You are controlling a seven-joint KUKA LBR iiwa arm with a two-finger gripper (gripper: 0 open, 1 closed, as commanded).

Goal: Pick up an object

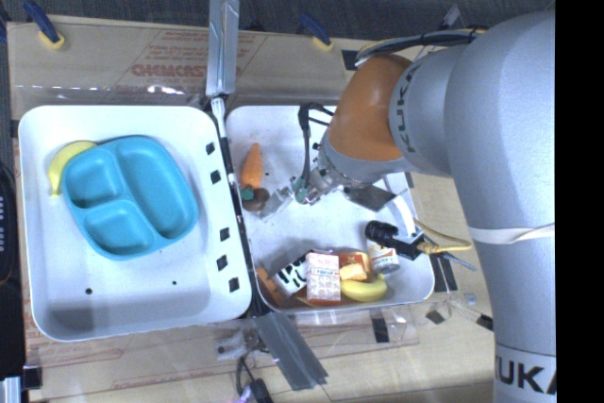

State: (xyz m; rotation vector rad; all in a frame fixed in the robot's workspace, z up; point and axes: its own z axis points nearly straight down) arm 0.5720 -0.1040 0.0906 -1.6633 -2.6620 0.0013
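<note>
Grey arm (pixel 491 156) overhangs the right bin (pixel 283 123); its pincer (pixel 304 192) hovers just right of the carrot (pixel 252 165), grip state unclear. Best descend centred over the carrot before closing.

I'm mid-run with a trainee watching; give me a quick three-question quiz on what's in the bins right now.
1. True or false: the blue divided plate lies in the left bin.
2. Which bin is the gripper over? A) left B) right
3. Fill in: the orange carrot lies near the right bin's ______ wall.

Key
1. True; a yellow item peeks out from under its far-left edge.
2. B; it hangs above the bare middle, right of the carrot.
3. Left, next to the divider between the bins. The banana and small carton sit at the near edge.
</note>
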